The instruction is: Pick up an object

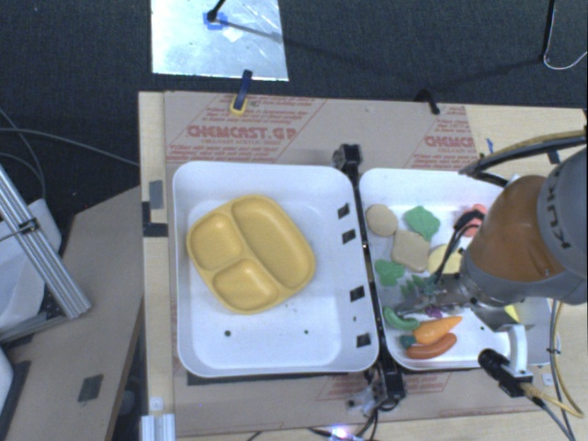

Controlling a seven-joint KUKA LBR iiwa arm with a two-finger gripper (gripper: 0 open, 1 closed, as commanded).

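- The objects to pick from lie heaped in the right bin (404,184): a tan round piece (381,218), a green leafy piece (423,220), a beige slab (412,250), a small green piece (390,271), a carrot (437,328) and a reddish sausage (432,345) near the front rim.
- They sit loosely and close together, some touching, so a single one is hard to isolate.
- The gripper (424,294) is low among them, above the carrot and beside a dark green item (401,319); whether its fingers are open or closed on anything cannot be told, since dark parts and toys blur together.
- The arm (519,232) reaches in from the right, covering the bin's right half.
- The left bin (266,177) carries a yellow divided tray (250,253), likely a drop-off spot.
- Both bins rest on the bench (276,127).
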